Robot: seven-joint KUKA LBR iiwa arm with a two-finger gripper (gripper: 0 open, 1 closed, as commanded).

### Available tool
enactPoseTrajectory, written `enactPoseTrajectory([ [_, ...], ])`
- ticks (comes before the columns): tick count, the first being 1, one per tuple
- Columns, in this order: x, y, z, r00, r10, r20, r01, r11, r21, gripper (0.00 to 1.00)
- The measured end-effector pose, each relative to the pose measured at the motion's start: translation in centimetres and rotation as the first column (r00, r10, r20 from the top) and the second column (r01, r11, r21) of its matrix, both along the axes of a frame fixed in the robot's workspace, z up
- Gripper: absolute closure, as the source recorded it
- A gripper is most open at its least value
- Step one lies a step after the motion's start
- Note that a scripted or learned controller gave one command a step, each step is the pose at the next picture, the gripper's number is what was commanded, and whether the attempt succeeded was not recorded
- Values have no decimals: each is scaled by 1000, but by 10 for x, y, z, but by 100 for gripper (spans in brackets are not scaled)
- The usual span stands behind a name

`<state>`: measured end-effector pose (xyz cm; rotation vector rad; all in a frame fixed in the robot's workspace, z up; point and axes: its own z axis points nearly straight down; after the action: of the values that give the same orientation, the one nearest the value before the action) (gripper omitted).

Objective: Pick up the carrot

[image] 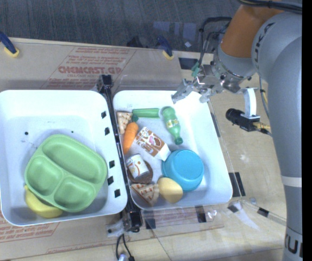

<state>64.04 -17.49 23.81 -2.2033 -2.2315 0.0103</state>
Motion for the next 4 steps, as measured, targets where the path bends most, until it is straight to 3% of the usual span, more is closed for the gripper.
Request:
enactPoseTrajectory([
  [1, 14, 87, -103, 987, -161, -8, 161, 987, 1, 0],
  [2, 15, 82, -143, 932, -363, -1, 363, 932, -8, 0],
  [3, 7, 133, -41, 895, -446, 8, 446, 895, -1, 0],
  [4, -117, 125, -48, 941, -339, -5, 339, 941, -3, 0],
])
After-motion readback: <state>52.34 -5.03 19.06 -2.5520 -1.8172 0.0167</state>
